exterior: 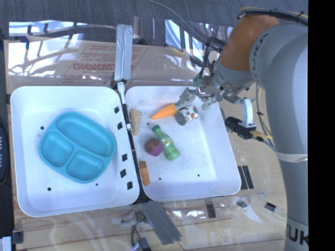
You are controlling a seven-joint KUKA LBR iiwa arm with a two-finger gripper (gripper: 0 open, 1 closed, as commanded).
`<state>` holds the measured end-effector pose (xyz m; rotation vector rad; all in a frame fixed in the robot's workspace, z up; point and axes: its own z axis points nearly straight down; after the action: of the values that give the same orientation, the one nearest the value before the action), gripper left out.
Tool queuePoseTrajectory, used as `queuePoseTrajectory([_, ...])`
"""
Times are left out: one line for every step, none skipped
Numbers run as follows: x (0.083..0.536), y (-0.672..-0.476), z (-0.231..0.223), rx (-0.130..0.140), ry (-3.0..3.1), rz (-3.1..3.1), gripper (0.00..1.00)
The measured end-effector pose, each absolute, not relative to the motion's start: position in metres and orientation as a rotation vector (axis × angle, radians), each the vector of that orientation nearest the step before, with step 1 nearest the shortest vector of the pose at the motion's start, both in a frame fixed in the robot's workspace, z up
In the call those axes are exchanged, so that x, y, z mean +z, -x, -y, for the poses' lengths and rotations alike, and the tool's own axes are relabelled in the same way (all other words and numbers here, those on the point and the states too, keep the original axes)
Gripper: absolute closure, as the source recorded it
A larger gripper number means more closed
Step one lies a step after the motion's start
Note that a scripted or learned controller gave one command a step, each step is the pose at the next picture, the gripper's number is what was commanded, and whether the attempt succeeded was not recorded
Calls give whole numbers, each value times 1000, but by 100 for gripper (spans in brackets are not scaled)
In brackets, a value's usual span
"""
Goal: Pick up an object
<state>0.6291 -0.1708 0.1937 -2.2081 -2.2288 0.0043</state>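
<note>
Reaching in from the right, grey arm (282, 77) with orange band, wrist low over the far part of the right bin (220, 166). Claw (194, 99) hanging just above the small can (187, 115), beside the thick end of the carrot (165, 111); impossible to tell from this slant whether open wide or narrow, and nothing seen between it. Judged as the approach before a grasp, task hardly begun. Better to choose one target only: can and carrot lie touching or nearly so, therefore risk of pushing one while closing on the other. Advisable to come down straight, centred on the can, and to close across its short side, because a round body rolls away easily on the smooth white floor. Easier alternatives perhaps nearer the middle: green bottle (166, 143) leaning against a dark purple round thing (154, 147). Near the dividing wall, a pale cone (136, 120) and a small orange stick (144, 172). In the left bin (21, 192), a blue divided plate (77, 146). Around the bins, tabletop (172, 67) with brown printed cardboard and reflective patches.
</note>
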Motion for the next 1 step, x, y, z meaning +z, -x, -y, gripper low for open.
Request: queuePoseTrajectory([100,-589,131,-14,2270,2184,0])
